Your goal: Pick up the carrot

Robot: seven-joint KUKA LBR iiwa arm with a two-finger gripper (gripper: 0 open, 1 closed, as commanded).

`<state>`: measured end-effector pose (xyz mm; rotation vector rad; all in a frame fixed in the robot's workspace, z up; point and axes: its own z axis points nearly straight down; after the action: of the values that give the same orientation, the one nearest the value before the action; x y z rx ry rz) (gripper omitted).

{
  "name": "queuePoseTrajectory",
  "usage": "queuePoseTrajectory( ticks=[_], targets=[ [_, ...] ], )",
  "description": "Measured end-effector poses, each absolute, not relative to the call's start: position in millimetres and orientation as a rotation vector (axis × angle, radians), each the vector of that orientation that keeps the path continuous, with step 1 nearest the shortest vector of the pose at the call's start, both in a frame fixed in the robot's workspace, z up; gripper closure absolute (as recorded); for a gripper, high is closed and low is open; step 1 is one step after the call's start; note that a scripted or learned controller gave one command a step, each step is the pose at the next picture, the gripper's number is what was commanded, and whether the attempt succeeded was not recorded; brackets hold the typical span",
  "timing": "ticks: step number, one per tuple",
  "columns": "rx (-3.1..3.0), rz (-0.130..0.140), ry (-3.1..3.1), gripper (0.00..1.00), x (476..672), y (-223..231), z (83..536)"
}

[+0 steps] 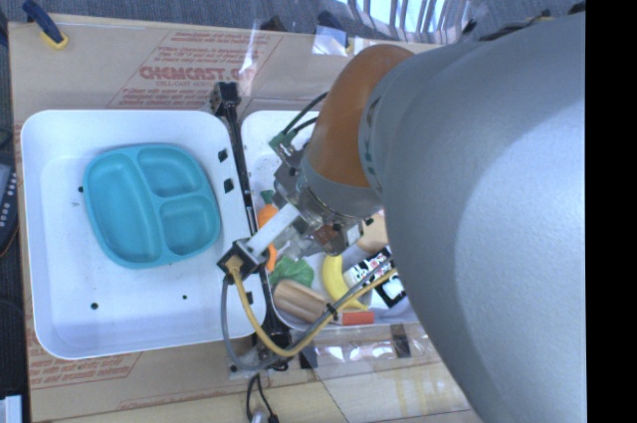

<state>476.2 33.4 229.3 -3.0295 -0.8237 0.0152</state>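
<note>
carrot (267, 214) in R bin (263, 134), near pincer (304, 237) | pincer open/shut: can't tell

- Bright, even light fills the left bin (50, 312), with only faint shadows.
- Glare streaks the clear sheet (398, 11) at top.
- The close arm (498, 212) looms soft, slightly blurred.

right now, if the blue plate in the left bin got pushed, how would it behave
The plate looks like stiff moulded plastic, so it probably won't flex. It lies flat on the bin floor, so it likely slides, not tips or rolls.
</note>
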Motion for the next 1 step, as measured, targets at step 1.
queuePoseTrajectory(
  ticks=[1],
  targets=[
    [-3.119,0.014,-0.38,1.0,475.2,84.1,207.3]
  ],
)
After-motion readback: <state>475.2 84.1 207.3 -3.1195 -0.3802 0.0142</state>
